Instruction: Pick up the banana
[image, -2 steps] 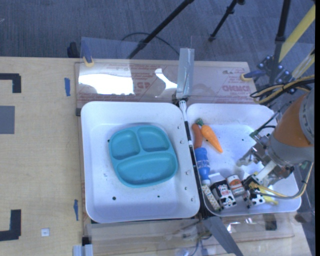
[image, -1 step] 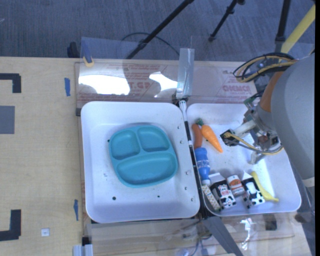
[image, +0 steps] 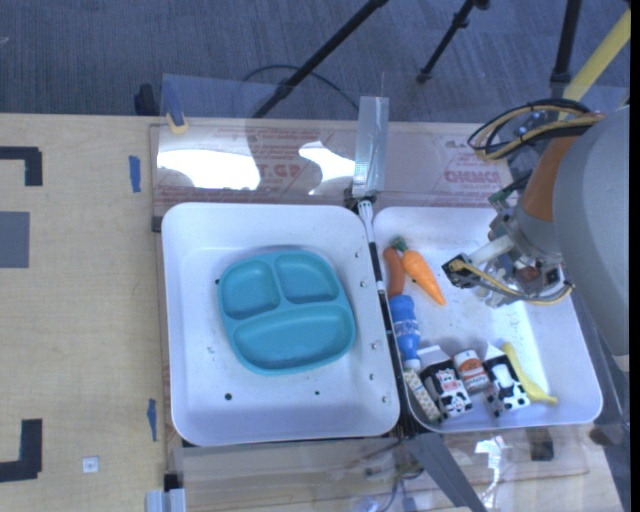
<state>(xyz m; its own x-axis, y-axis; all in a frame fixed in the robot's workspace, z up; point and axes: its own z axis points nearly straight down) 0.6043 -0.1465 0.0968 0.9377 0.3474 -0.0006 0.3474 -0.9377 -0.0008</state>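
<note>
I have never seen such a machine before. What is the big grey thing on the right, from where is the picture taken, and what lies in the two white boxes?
The grey shape with the orange band is a robot arm; it reaches in from the right. Its gripper, a two-finger hand, hovers over the right bin. I see nothing between its fingers.

One camera looks down from above at a slant.

The left bin holds a blue divided plate. The right bin holds two carrots, a blue bottle, a few small black-and-white items, and the yellow banana near the front edge. The robot should pick up that banana.
</note>
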